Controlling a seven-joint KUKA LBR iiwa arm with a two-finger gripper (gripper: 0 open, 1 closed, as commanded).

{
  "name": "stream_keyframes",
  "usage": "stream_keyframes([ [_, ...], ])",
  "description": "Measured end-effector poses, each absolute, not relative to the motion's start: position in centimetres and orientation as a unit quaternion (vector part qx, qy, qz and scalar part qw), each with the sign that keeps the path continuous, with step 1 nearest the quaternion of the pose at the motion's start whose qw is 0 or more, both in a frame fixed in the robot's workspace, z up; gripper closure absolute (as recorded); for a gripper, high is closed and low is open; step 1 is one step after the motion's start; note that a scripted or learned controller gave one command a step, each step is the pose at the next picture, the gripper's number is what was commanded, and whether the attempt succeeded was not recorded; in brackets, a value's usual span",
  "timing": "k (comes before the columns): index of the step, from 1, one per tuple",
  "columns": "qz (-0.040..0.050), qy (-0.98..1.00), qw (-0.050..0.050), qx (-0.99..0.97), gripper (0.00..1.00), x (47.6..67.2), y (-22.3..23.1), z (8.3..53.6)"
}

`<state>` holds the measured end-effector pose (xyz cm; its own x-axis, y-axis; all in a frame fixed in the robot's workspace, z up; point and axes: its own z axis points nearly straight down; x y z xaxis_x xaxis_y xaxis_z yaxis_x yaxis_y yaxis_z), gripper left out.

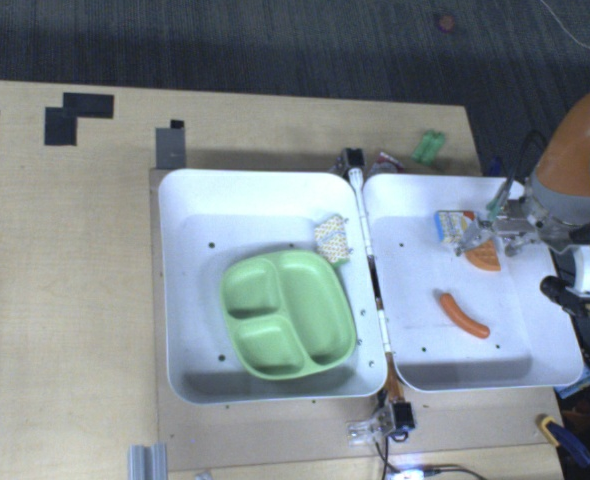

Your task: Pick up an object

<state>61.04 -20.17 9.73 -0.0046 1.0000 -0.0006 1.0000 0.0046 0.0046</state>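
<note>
**Inspection: fingers low over the right bin, grasp unconfirmed**

I see three loose items in the right bin (545, 363). The orange wedge (485, 259) is small, flat and triangular, and lies directly under the fingers (472, 236). The blue-and-white packet (452, 224) is a small printed carton, just beside the fingers on the side away from the arm. The sausage (464, 315) is orange-red, elongated and slightly curved, lying well short of the fingers toward the near rim.

Count: two white bins, three items in the right one. The left bin (190, 268) holds one green divided tray (287, 313) with three compartments and one small patterned object (331, 236) at its far corner. One green object (429, 147) sits on the surface (65, 288) beyond the bins.

The fingers sit between wedge and packet; I cannot tell how far apart they are, nor whether they grip either item.
</note>
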Motion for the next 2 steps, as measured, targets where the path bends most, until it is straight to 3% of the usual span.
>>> stream_keyframes([
  [1, 0.0027, 0.71, 0.004, 0.705, 1.0, 61.2, -20.1, 10.8],
  [2, 0.0017, 0.709, 0.001, 0.705, 1.0, 56.5, -12.7, 19.7],
])
